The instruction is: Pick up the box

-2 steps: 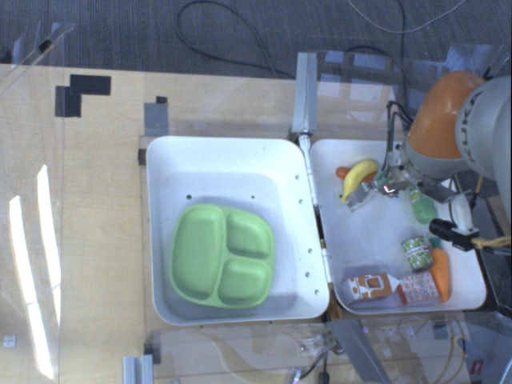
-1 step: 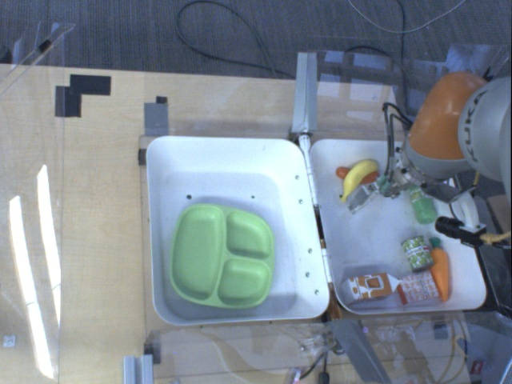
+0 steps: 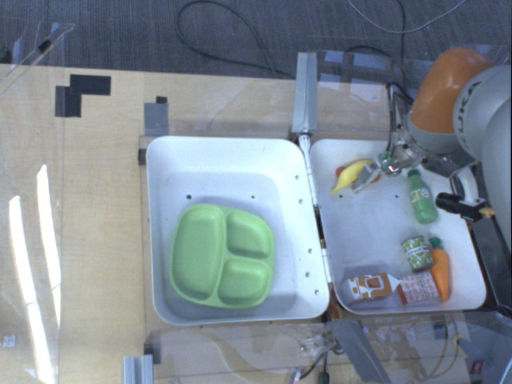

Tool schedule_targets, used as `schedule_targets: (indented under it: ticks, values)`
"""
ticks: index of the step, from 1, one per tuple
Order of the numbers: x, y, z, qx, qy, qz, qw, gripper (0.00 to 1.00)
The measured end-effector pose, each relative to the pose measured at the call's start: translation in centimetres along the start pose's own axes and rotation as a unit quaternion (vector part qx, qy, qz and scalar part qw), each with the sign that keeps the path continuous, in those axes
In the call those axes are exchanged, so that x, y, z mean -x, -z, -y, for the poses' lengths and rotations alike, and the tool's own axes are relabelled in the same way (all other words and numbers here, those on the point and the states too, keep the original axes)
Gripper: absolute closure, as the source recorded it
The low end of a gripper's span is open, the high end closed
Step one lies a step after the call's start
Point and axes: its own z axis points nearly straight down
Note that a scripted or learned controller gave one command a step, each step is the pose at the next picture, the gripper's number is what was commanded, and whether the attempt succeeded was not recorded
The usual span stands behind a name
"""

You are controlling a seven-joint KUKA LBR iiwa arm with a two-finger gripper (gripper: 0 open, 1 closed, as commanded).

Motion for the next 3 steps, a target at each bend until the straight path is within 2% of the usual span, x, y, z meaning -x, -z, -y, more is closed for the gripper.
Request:
schedule_targets:
  ticks: [1, 2, 3]
  values:
    - [-0.1, 0.9, -0.2, 0.002, 0.003, 0.001, 1.0000, 1.00]
    - [-0.1, 0.9, -0.2, 0.001, 0.004, 0.000, 1.0000, 0.00]
    - [-1.6, 0.1, 3.3, 0.003, 0.028, 0.002, 0.9996, 0.00]
